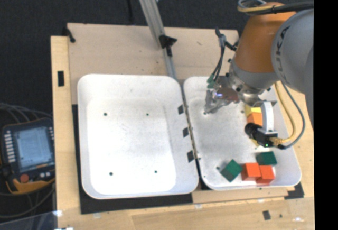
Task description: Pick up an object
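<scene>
We see the arm (274, 44) reaching in from the right, its orange band above the far part of the right bin (211, 139). Letters run down the grey casing at the right edge, but they are cut off and we cannot read them. The gripper (214, 102) hangs over the far left part of the right bin, near the seam between the two bins; it is blurred and small, so we cannot tell how it stands, and we see no object in it.

The blocks lie along the right bin's right and near sides. A green block (230, 170) sits near the near rim, tilted. Just right of it are two orange blocks (258, 172), touching each other, and a second green block (266, 158) lies just behind them. A yellow and orange piece (255, 116) shows farther back by the right wall, partly hidden by a white part of the arm.

The middle of the right bin is open floor between gripper and blocks. The left bin (132, 134) shows bare white floor with four dark dots. A handheld screen (29, 149) lies off the bench at left; its display cannot be read. A metal pole (150, 7) slants up from the far bench edge.
</scene>
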`<move>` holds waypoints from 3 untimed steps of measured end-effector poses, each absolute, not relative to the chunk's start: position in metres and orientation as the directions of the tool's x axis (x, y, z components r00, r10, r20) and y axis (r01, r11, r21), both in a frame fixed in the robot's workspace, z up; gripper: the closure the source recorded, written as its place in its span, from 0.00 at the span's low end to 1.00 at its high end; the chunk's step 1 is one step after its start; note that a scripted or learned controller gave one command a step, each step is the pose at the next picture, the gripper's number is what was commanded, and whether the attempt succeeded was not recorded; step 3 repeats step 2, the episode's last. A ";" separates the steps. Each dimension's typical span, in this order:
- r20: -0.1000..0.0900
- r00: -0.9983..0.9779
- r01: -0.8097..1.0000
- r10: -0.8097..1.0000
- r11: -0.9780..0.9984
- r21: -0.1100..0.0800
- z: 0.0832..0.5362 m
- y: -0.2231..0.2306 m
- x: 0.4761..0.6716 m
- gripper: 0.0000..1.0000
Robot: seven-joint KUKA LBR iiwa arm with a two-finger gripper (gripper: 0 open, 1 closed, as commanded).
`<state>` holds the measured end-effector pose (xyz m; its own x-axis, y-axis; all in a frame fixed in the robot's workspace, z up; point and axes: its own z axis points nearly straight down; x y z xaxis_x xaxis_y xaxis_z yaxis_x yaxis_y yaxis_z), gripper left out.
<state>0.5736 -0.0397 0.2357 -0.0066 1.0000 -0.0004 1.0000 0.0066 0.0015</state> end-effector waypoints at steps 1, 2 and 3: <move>0.000 -0.007 1.000 1.000 0.007 0.002 0.235 0.000 0.593 1.00; 0.000 -0.007 1.000 1.000 0.007 0.002 0.225 0.050 0.607 1.00; 0.000 -0.007 1.000 1.000 0.007 0.002 0.225 0.050 0.607 1.00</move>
